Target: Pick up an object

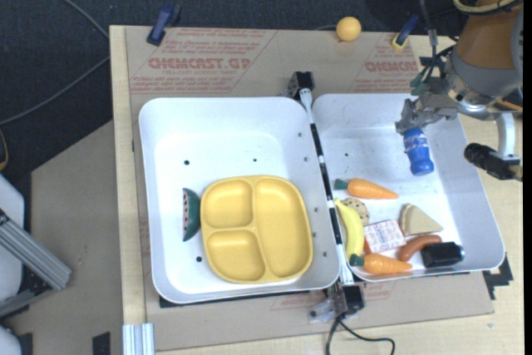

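My gripper (413,125) hangs over the back of the right bin (474,204), under the grey arm with its orange band. A small blue bottle (420,155) dangles from the fingertips, tilted, its top pinched between them. Lower in that bin lie a carrot (371,189), a banana (352,229), a cookie (356,203), a white-and-red packet (383,234), a bread wedge (420,219), a sausage (416,245), a black block (440,253) and a second carrot (385,264).
The left bin (166,137) holds a yellow divided plate (253,227) and a watermelon slice (189,214). An orange ball (348,28) rests on the bench behind the bins. Blue clips (162,23) grip the board's back edge.
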### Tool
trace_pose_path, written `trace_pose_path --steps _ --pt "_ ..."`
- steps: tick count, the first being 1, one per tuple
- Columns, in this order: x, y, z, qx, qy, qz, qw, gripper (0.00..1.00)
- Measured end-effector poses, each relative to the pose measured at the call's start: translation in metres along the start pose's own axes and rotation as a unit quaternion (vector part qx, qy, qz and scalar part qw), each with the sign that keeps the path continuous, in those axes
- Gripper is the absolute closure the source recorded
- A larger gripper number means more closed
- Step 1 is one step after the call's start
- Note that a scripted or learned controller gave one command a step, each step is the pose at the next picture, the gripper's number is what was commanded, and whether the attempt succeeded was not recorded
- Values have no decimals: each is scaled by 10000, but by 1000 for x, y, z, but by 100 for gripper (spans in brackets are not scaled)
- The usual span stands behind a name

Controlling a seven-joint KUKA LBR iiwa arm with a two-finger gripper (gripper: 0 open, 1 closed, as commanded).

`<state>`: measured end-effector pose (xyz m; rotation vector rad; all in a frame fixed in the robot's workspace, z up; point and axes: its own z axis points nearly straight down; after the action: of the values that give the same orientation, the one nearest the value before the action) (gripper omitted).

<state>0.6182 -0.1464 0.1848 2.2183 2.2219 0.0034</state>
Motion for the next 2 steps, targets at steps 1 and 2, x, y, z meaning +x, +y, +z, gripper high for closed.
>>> trace_pose_path --steps 1,2 --pt "-28 -24 22 26 -3 12 10000 100" --pt "-63 15 7 2 -10 8 10000 100"
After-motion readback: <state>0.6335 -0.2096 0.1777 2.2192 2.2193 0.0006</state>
